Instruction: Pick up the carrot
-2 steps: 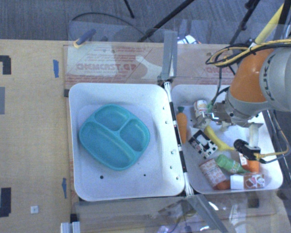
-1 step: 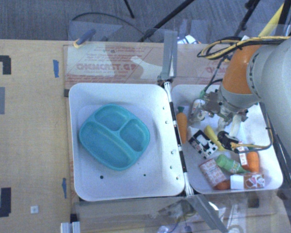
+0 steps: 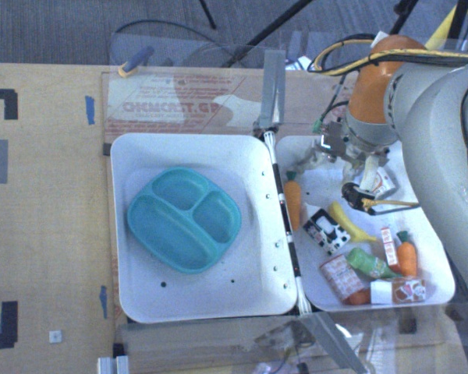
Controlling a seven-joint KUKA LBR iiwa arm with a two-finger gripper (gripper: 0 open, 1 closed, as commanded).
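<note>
One carrot (image 3: 294, 202) lies in the view-right bin (image 3: 318, 187) against the wall shared with the other bin, long axis running near-to-far, view-left of the end effector (image 3: 357, 166), whose grip state cannot be told.

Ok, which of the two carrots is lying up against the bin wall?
The long carrot along the left wall of the right bin; the short carrot sits among the packets, far right.

I'm seeing a teal divided plate (image 3: 184, 218) in the left bin (image 3: 140, 162), a banana (image 3: 351, 223) in the right bin (image 3: 312, 284).
</note>
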